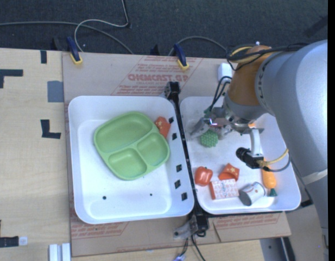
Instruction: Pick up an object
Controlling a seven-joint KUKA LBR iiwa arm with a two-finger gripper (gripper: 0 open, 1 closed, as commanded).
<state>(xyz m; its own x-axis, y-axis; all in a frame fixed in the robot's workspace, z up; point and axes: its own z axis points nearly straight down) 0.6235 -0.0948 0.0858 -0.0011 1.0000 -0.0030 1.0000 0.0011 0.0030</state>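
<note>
Grey and broad, the robot arm (300, 107) fills the right side of the view, its orange band (244, 86) sitting above the wrist as it reaches down into the right-hand shallow white bin (286, 203). At the wrist's lower end the metal end effector (206, 126) hangs over the upper left part of that bin, and whether it is spread or pressed together I cannot tell. Just below it lies a small green knobbly ball (209, 140), round and bumpy like a bunch of little beads, resting on the bin floor close to the dividing wall; nothing is seen pinched around it. Lower in the same bin sit a small orange-red rounded toy (203, 175), an orange-red wedge-shaped piece (229, 172), a white carton with red print (223, 189) and a short grey cylinder (252, 193), all near one another along the front. An orange carrot-shaped toy with a green tip (270, 180) lies toward the right side. The left-hand shallow white bin (83, 189) holds a light green plastic divided plate (132, 144) with three compartments, and a small orange-red object (163, 126) rests just beside the plate's upper right edge. Both bins stand on a brown cardboard sheet (151, 75) on the wooden counter (26, 162).
</note>
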